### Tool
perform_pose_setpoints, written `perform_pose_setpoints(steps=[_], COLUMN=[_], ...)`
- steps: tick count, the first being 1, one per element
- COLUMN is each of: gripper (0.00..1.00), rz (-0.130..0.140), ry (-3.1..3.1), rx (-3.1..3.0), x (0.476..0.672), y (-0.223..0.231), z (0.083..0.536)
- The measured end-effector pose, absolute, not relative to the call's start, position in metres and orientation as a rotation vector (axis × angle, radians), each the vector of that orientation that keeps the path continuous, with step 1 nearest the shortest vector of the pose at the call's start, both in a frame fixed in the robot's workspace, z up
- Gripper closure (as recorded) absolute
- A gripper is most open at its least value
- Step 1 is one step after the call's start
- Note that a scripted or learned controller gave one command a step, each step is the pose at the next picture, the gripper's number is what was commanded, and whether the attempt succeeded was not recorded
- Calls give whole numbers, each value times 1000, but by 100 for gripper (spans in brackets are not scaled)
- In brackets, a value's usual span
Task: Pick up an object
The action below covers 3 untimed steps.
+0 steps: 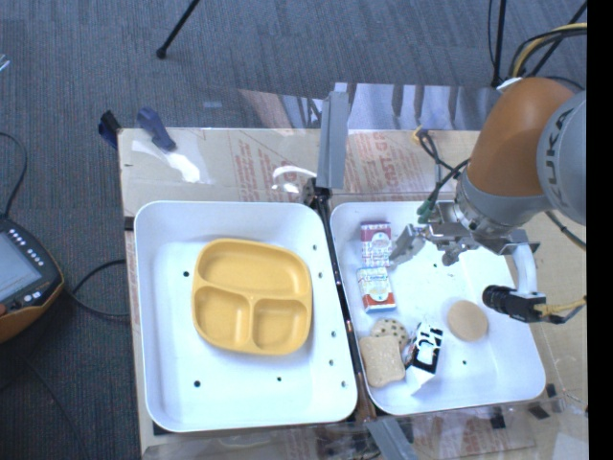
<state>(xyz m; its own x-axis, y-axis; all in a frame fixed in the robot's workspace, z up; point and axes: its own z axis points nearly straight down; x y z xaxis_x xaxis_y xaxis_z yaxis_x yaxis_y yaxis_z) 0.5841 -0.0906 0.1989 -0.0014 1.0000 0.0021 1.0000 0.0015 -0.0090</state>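
Two white bins sit side by side. Left bin point(153, 257) holds a yellow tray point(253, 295). Right bin point(508, 372) holds two red cartons point(375, 240) point(376, 289), crackers point(381, 353), a black-and-white packet point(425, 349) and a tan disc point(468, 320). The gripper point(426, 241) hangs over the right bin's upper part, near the cartons, grasping nothing; whether its jaws are released or clenched, I cannot tell.

The worktop point(402, 156) has a brown, cardboard-like surface with red printing and a clear sheet over part of it. Two shallow white bins sit directly on it side by side, the left bin point(158, 257) touching the right bin point(498, 377) along their inner edges. Near the far left corner lie a blue clip point(153, 127) and a white scrap point(182, 166).
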Motion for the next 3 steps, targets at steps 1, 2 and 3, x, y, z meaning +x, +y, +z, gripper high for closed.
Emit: perform_pose_setpoints(steps=[1,2,3], gripper=[0,100,100], rz=[5,11,-10], ry=[-2218,-2199,-2229], rx=[-2217,-2223,-2220], x=[563,562,602], y=[-81,-84,-36], z=[84,89,224])
